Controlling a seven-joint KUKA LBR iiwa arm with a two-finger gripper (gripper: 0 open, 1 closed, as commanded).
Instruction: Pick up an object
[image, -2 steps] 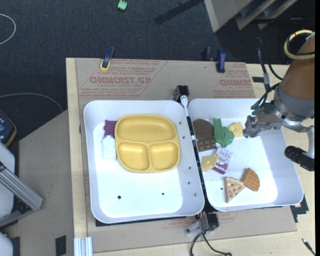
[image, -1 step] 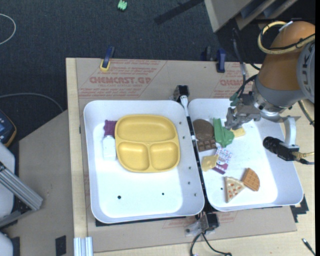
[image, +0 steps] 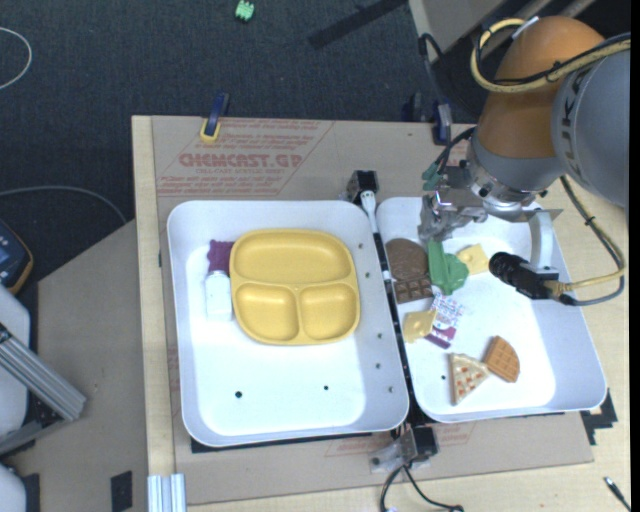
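The desk (image: 150, 300) carries two white bins side by side. The left bin (image: 280, 400) holds a big yellow tray (image: 295, 283) with three wells, and tucked against the tray's left edge a white bottle (image: 217, 296) with something purple (image: 220, 254) above it. The right bin (image: 560, 370) holds the small stuff, and the arm (image: 545, 90) hangs over its upper end.

The gripper (image: 447, 222) is down by the green piece (image: 444, 267), right at its top end. Whether the fingers have closed on it or stand loose I cannot tell; the wrist hides them.

The green piece lies in the upper left part of the right bin, touching a brown slab (image: 408, 268) on its left and a yellow bit (image: 474, 260) on its right. It looks like a light toy vegetable, probably hollow and a little slick, so I'd guess it lifts easily but could squirt out of a pinch. The narrow upper stem seems the best hold, across its width.

Lower down lie a wrapper (image: 447, 318), a pizza slice (image: 465, 376) and a waffle (image: 502, 359).
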